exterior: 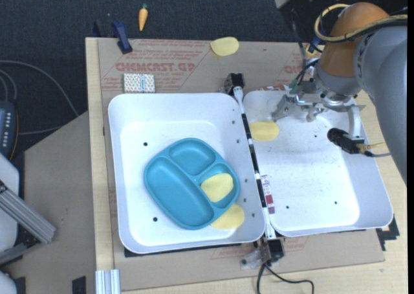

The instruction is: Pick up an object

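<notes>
Camera view shows the gripper (pixel 299 106) low over the far part of the right bin (pixel 336 212); whether it is wide or narrow I cannot tell. A yellow piece (pixel 264 131) lies near it by the bin's left wall. Nothing looks picked up yet, so the grasp and the lift remain.

A small orange carrot-shaped toy (pixel 143 17) lay on the dark floor beyond the bench, near a blue clip (pixel 121 36) at the cardboard's far left corner. A patterned packet (pixel 139 82) rested on the cardboard (pixel 174 59) just behind the left bin. Grey cables (pixel 39 85) curved across the floor at left.
</notes>
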Motion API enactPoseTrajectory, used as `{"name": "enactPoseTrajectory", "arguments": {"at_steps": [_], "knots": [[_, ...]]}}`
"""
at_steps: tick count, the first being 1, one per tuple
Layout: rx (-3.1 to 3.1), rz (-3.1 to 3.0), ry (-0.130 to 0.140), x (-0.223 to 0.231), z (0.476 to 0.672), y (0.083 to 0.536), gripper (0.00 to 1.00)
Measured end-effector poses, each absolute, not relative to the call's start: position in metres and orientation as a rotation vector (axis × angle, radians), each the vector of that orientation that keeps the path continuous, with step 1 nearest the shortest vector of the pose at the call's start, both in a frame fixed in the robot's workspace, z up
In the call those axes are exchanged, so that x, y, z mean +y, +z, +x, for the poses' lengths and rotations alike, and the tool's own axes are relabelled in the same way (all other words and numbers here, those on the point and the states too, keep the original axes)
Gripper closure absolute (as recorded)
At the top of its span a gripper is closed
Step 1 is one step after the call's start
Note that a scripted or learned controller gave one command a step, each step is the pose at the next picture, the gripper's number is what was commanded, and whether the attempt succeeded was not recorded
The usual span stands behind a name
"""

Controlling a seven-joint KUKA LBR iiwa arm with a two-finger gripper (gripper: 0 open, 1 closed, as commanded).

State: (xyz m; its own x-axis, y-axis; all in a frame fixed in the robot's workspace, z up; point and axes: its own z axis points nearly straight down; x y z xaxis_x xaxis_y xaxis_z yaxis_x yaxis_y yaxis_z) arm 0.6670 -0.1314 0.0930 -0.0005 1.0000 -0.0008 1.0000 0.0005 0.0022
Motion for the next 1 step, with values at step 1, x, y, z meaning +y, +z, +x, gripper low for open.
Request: {"name": "enactPoseTrajectory", "arguments": {"at_steps": [1], "knots": [[2.223, 2.222, -0.001, -0.0914, 0.625, 0.0889, 0.0]]}}
